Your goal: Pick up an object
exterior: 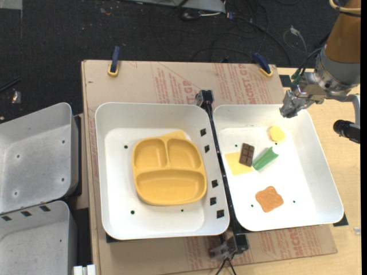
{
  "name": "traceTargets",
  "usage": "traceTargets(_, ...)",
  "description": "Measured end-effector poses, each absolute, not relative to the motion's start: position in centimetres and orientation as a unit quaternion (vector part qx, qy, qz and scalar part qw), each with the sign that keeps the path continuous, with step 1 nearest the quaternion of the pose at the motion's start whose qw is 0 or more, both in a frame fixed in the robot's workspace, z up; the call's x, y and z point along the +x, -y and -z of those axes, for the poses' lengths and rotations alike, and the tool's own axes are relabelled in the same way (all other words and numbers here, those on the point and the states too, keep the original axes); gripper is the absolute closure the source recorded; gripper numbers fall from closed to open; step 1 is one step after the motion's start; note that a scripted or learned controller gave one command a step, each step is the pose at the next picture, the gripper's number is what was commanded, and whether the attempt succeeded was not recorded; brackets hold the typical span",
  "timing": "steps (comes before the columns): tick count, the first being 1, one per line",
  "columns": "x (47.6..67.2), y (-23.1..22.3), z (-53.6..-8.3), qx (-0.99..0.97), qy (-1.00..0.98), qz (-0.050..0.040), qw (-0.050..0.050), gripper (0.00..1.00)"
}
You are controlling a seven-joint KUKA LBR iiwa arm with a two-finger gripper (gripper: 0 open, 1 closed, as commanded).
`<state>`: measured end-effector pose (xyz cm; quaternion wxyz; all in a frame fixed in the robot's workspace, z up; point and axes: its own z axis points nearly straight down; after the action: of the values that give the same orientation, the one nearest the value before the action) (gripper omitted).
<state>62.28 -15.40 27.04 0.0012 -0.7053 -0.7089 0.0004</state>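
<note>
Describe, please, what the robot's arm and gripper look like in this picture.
The arm comes in at the upper right: a broad orange-tan band, rounded like a drum, with a pale rim at its top, and a light grey section below it. Under that sits the gripper, a compact grey and silver metal block with darker parts. Thin cables hang beside the wrist.

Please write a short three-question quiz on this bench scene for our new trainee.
1. True or false: the yellow divided tray lies in the right bin.
2. Which item partly overlaps the yellow square slice? A) green block B) brown chocolate bar C) orange toast piece
3. Fill in: the claw is above the right bin's far ____ corner, seen from the camera.

Key: 1 false; 2 B; 3 right.
</note>
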Motion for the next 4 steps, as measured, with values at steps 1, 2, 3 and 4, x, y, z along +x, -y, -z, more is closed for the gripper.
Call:
traceTargets(1,60.2,10.5,-25.3,-0.705,0.709,-0.0007,0.002,1.0)
traceTargets(2,58.1,4.8,-24.3,-0.705,0.71,-0.0004,0.002,1.0)
traceTargets(3,55.3,-0.2,-24.9,-0.704,0.71,-0.0001,0.002,1.0)
traceTargets(4,52.6,-5.0,-25.3,-0.704,0.71,-0.0003,0.002,1.0)
